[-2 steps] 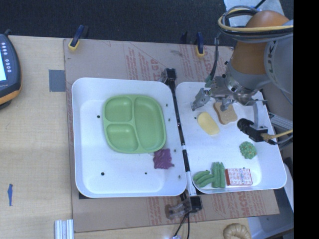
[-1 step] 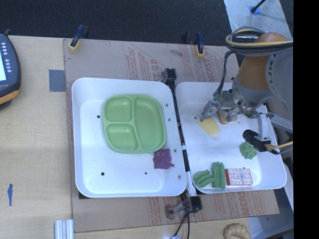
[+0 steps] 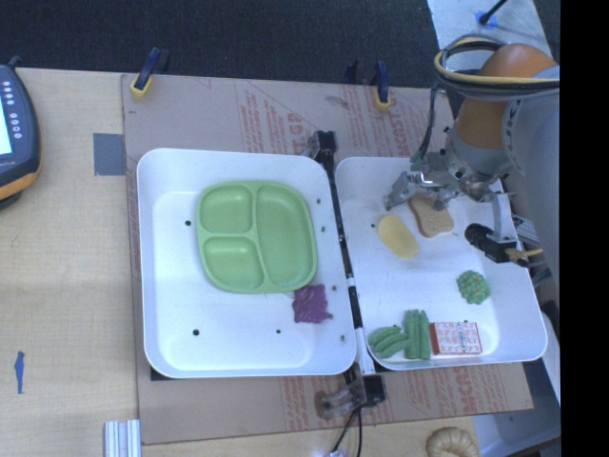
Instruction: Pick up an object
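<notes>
Left bin (image 3: 157, 255): green three-part plate (image 3: 257, 236), with a purple piece (image 3: 311, 304) just beside its lower right corner. Right bin (image 3: 519, 336): yellow lemon-like item (image 3: 398, 235), tan bread-like slice (image 3: 434, 219), green broccoli-like piece (image 3: 473, 287), green pea pods (image 3: 403, 336) touching a small red-and-white box (image 3: 456, 338). End effector (image 3: 433, 193) at the bin's upper part, just over the tan slice; grip state cannot be told
</notes>
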